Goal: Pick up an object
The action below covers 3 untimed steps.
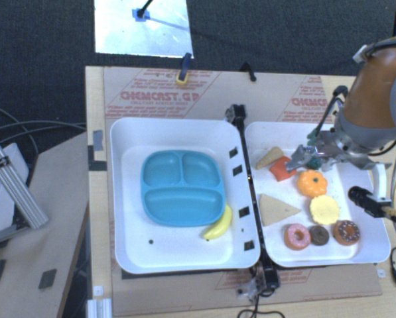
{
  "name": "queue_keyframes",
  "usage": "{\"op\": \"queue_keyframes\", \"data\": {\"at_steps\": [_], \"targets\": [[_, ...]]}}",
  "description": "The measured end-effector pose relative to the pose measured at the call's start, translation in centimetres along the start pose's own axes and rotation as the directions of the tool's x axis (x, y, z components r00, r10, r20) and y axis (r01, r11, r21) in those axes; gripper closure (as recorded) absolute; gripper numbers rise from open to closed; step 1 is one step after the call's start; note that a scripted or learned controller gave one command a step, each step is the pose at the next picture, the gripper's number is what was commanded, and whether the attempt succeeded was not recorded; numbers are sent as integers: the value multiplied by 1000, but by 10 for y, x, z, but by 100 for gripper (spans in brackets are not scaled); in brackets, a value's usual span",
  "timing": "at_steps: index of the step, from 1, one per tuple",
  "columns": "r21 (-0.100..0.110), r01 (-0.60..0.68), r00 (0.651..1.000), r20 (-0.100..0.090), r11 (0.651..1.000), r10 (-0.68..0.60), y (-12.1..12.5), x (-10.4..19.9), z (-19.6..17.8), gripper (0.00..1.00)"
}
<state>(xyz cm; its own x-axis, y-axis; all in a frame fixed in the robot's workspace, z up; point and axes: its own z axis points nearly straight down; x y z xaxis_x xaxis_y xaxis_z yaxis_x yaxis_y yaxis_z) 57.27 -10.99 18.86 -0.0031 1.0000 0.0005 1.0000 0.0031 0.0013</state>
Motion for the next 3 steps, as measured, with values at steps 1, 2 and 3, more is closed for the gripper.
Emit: {"op": "queue_keyframes", "data": {"at_steps": [1,2,3], "targets": [[-8,-5,1000,-5,1000,5,36,-41,104,0],[1,-4,1000,1,1000,4,-34,-50,103,0],[-4,6,1000,0,1000,-6,10,5,104,0]]}}
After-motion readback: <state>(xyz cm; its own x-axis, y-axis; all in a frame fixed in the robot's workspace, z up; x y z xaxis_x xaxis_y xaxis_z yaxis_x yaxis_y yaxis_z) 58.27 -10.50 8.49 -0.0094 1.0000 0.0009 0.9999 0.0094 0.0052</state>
